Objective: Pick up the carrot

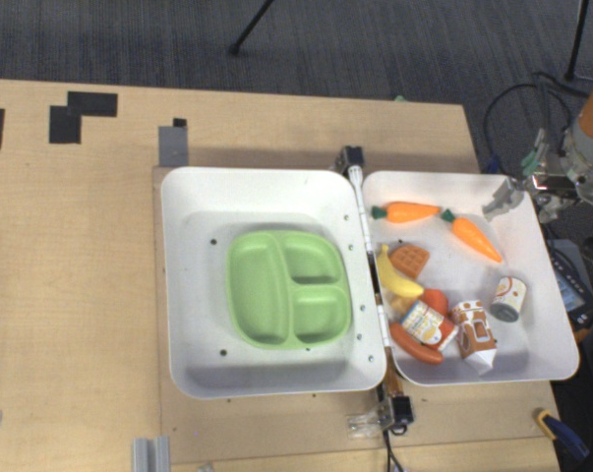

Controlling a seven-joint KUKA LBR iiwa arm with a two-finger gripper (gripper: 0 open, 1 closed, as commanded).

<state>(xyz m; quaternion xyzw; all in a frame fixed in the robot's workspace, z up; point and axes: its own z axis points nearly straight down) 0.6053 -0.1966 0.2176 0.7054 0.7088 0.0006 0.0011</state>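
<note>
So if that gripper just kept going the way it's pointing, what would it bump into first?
Probably the nearer carrot: the gripper points left and downward toward it inside the right bin. Height is hard to judge from above.

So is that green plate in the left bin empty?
Empty: the green plate shows bare compartments; the toys all lie in the right bin.

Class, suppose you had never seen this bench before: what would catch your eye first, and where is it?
Probably the green divided plate, alone in the middle of the left bin. Next, the right bin, crowded with toy food: two orange carrots near its far edge, a banana and a waffle by its left wall. The claw sits over that bin's far right corner.
</note>
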